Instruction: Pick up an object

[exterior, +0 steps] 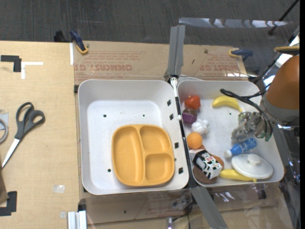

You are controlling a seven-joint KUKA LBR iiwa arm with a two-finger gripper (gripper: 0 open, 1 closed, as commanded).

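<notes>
My gripper (248,125) hangs low over the right side of the right bin (217,87), under the orange band of the arm. It sits just above a blue-capped plastic bottle (241,147) and beside a yellow banana (228,102). A white lid (251,166) lies on a second banana (233,175) at the bin's front. On the bin's left side lie a red tomato (192,102), a purple item (189,115), a white crumpled item (200,126), an orange ball (194,140) and a black-and-white cow toy (208,163) on a brown dish.
The left bin (95,128) holds a yellow divided plate (142,154). Scissors (21,125) lie on the wooden bench at far left. Cardboard runs behind both bins, with a grey post (176,49) between them.
</notes>
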